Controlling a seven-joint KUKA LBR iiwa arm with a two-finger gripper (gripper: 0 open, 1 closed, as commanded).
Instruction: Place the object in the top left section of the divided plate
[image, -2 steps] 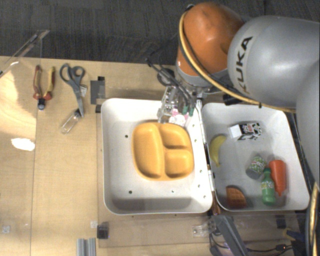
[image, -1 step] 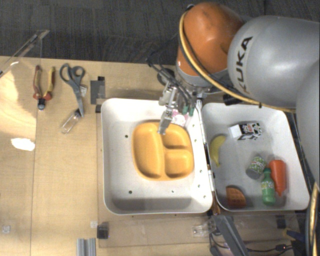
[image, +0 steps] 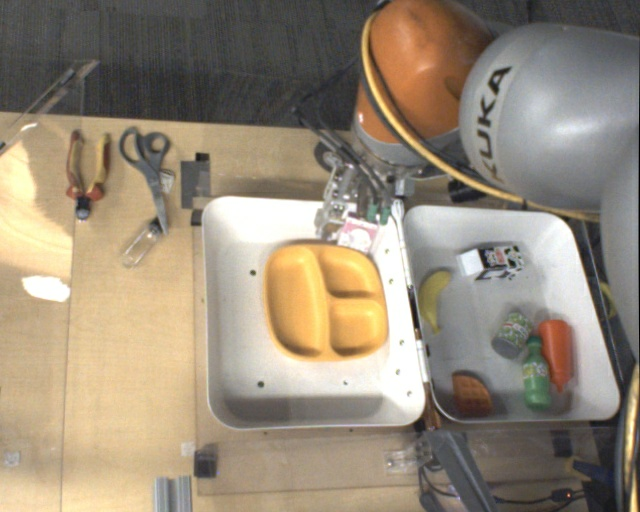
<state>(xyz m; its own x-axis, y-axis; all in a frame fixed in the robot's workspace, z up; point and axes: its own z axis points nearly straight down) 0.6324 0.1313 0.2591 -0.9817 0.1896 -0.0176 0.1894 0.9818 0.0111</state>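
A yellow divided plate (image: 325, 300) lies in the left white bin (image: 230, 330), with one long section on its left and two smaller sections on its right. My gripper (image: 352, 212) hangs over the plate's far right corner, reaching down from the orange and grey arm. A small pink and white object (image: 356, 236) sits right under the fingertips, at the plate's far edge above the upper right section. The fingers appear closed around its top.
The right bin (image: 590, 300) holds a banana (image: 433, 298), a small black and white carton (image: 492, 262), a round tin (image: 512, 333), a carrot (image: 556, 350), a green bottle (image: 537, 374) and a brown piece (image: 471, 393). Scissors (image: 150, 185) and pliers (image: 85, 170) lie on the bench at left.
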